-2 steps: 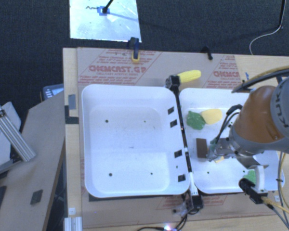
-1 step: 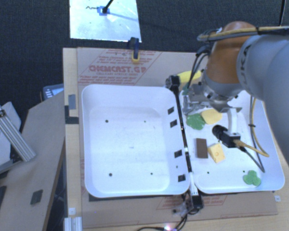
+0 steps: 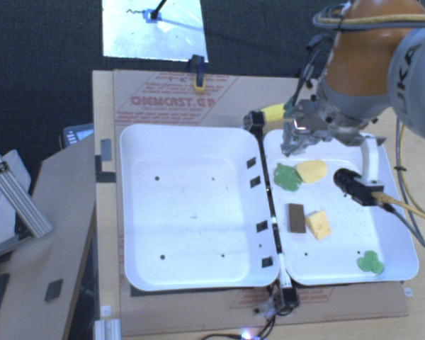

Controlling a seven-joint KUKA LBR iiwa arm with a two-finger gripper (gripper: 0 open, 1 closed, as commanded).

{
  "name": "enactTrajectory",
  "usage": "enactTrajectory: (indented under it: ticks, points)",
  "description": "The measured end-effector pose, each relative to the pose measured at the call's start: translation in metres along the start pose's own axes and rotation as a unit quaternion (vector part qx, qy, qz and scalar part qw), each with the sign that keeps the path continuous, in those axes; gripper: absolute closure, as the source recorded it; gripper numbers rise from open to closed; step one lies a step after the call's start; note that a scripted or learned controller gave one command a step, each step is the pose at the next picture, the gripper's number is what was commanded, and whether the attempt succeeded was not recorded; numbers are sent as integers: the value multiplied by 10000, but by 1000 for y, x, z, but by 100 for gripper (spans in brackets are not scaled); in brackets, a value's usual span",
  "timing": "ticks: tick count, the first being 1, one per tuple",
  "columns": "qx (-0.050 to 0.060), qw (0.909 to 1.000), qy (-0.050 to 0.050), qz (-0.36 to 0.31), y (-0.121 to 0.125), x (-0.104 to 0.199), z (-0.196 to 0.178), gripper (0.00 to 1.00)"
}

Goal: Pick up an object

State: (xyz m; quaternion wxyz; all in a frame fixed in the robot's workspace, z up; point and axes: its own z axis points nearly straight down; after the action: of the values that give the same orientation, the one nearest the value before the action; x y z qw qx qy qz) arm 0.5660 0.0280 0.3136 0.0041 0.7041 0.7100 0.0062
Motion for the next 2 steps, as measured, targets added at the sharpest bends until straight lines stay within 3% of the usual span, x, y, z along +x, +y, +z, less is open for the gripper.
enactTrajectory:
  ticks: [1, 2]
  points:
    - [3, 10000, 5, -4, -28, 35, -100, 100]
    - [50, 10000, 6, -21, -51, 114, -125, 100]
